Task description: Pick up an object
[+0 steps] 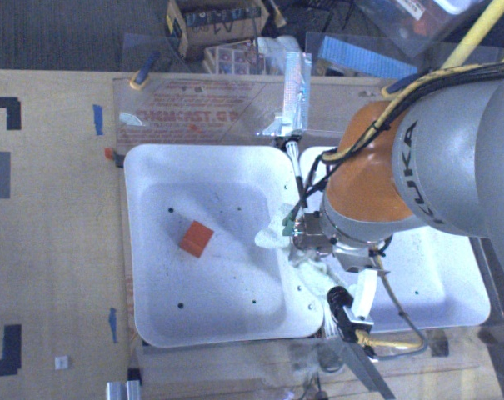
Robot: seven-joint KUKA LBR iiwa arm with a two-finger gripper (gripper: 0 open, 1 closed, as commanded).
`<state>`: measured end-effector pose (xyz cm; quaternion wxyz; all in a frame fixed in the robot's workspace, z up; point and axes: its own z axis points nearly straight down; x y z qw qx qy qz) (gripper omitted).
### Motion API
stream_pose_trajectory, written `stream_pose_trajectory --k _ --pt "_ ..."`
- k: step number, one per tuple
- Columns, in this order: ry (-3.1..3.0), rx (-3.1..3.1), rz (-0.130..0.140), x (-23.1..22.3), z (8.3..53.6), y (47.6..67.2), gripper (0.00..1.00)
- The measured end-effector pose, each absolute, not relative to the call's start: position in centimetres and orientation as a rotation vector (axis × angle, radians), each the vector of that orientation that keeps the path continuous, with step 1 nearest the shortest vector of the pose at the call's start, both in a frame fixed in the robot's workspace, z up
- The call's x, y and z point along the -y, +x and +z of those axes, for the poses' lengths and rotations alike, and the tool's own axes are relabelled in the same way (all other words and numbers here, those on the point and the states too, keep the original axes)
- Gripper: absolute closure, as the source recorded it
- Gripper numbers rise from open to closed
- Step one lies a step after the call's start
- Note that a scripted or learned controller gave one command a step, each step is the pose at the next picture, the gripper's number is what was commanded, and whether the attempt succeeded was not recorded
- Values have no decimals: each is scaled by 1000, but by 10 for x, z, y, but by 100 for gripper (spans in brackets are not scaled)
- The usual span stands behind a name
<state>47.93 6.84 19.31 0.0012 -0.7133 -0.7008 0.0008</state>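
Tool (295, 242) sits low over the ridge between the two bins, beside a pale crumpled scrap (271, 236); whether it is wide or narrow cannot be told. An orange-red block (197, 239) lies apart to the left, on the floor of the left bin (152, 173). The right bin (451, 298) lies under the arm (435, 157), which reads "KUKA". The wooden desk (52, 223) carries blue tape marks. Beyond it, boxes crowd a grey floor.

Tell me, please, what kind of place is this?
Probably a robotics lab or test workshop. A KUKA arm reaches over two white bins on a plywood bench, with an orange block in the left bin. Cardboard boxes and cables clutter the floor behind.
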Motion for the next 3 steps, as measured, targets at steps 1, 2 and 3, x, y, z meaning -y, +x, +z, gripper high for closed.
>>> stream_pose_trajectory --k 1,2,3 --pt "-2240 2199 2 -68 193 479 0" --pt "-1879 2518 -5 -101 107 554 0" --pt "-1676 2665 -8 -124 90 600 0"
